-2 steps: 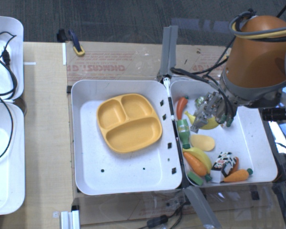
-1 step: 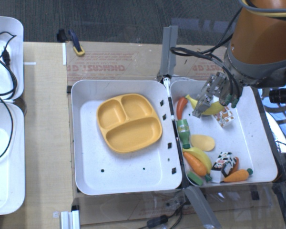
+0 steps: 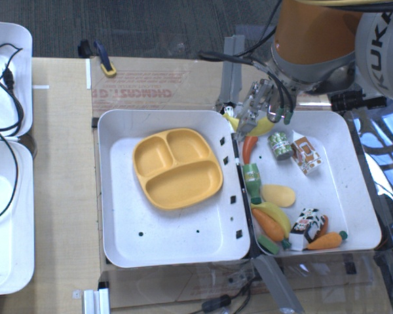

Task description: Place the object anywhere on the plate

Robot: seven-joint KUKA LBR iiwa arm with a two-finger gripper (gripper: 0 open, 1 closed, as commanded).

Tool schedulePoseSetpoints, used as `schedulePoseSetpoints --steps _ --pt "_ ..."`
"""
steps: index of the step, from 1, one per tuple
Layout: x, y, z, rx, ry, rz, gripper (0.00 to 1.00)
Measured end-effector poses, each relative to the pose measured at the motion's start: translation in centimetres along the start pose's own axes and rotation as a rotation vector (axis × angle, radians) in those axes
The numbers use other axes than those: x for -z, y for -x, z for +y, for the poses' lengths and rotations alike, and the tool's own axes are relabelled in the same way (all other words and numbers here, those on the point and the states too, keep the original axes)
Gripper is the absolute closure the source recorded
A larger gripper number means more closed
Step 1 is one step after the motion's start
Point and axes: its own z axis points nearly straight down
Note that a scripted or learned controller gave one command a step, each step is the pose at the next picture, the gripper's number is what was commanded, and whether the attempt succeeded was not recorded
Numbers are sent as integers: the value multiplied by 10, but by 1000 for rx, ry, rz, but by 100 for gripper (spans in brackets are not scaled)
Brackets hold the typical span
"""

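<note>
The big grey arm [image 3: 327, 31] holds its end effector [image 3: 265, 113] low over the right bin [image 3: 354, 175], by the yellow banana [image 3: 262, 126]. I cannot tell its grip. The yellow plate [image 3: 177, 169] with three parts sits in the left bin [image 3: 118, 227]. Grab one toy firmly, lift high over the rim, then go left.
</note>
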Motion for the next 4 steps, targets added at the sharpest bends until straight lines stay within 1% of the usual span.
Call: schedulePoseSetpoints --steps 1,2,3,4 --pt "24 -53 -29 -77 -1 1 100" --pt "17 -50 -54 24 0 1 100" --pt "0 -49 19 92 0 1 100" --pt "-15 -72 -35 20 -1 2 100"
